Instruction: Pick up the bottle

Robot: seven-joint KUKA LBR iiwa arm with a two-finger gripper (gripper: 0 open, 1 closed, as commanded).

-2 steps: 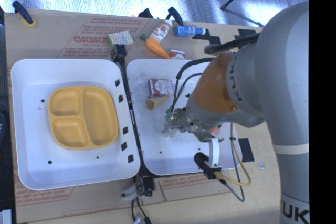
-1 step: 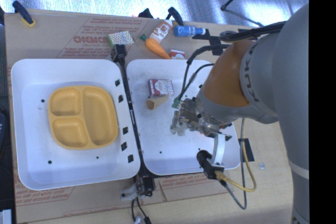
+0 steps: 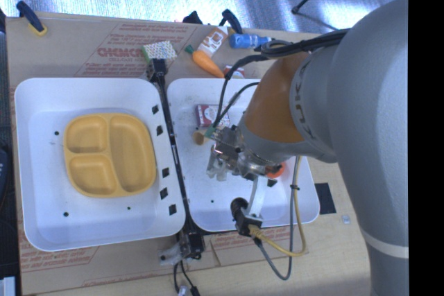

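Note:
My gripper [image 3: 219,164] hangs low over the middle of the right bin [image 3: 201,211], reaching in from the right under the grey arm and its orange band. A small orange-red piece [image 3: 275,170] peeks out from under the wrist; I cannot tell what it belongs to. A red packet [image 3: 206,114] lies in the bin just above the gripper, with a small brown piece [image 3: 199,138] beside it. A small white and orange bottle-like item [image 3: 214,41] lies on the cardboard behind the bins, apart from the gripper. The arm hides most of the bin's right half.
The left bin [image 3: 35,149] holds a yellow divided tray [image 3: 109,153]. Behind the right bin lie an orange carrot-like toy [image 3: 207,63] and a blue item [image 3: 247,41]. A black clip rail [image 3: 170,149] separates the bins. A yellow cable [image 3: 284,249] loops past the front edge.

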